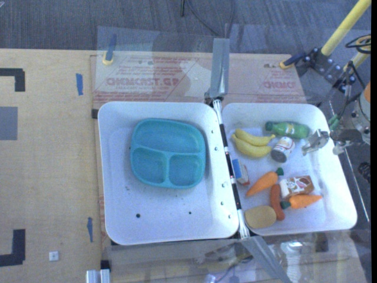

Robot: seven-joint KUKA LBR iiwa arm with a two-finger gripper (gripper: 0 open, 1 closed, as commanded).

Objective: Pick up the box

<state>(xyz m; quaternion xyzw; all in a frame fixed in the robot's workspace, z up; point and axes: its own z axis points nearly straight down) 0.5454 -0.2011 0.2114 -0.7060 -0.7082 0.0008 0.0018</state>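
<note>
round cracker [260,216] sits up front in the right bin [347,208], small box [296,186] among carrots [261,183]; gripper [318,140] hangs by the can [282,148], grip state can't tell.

Single fixed camera, mounted above the light wooden bench [47,158], looking down at a slant. Both shallow white plastic bins sit mid-frame: left bin [112,175], right bin [336,199]. Their near rims sit close to the bottom edge; grey carpeted floor [88,5] fills the far top strip. Moderate distance: bench top to the left, both bins whole. The frame's right side takes in the right bin's outer rim.
</note>
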